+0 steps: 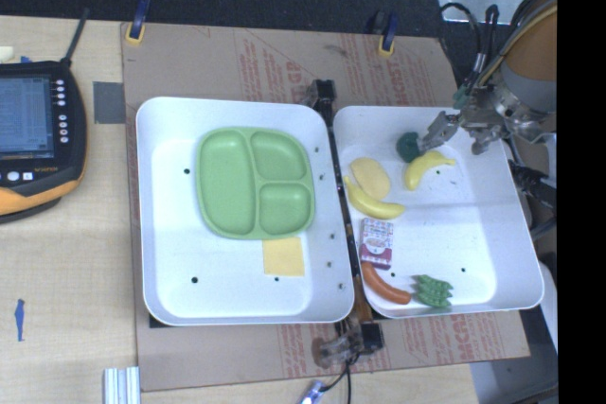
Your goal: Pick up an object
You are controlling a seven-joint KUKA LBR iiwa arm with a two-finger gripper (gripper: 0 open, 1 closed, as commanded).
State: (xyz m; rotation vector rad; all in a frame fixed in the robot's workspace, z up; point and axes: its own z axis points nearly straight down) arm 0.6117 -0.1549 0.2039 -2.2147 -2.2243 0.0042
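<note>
**Camera view: gripper spread over the right bin's far side, nothing in its grasp**

Camera view looks down on two white bins on a brown cardboard sheet. The arm (530, 52) reaches in from the right, and its gripper (462, 133) hangs over the far part of the right bin (492, 232). The two fingers (437, 130) stand apart, wide, with no object between them. One finger tip lies just beside a dark green piece (408, 146); whether it touches that piece cannot be told.

Just below the gripper, a small curved yellow banana (428, 167) lies on the bin floor. Toward the bin's left wall sit a pale yellow rounded piece (369, 175) and, touching it on the near side, a longer yellow banana (373, 203). Nearer the camera lies a pink and white packet (377, 241), then an orange carrot-like piece (386, 287) and a green leafy piece (433, 291) side by side at the near edge.

In the left bin (170, 279) rests a green divided plate (254, 182) with three compartments, and a flat yellow square (284, 255) lies just beside its near edge.

On the bench at the left sits a control pendant (33, 137) with a screen and an orange rim.
</note>
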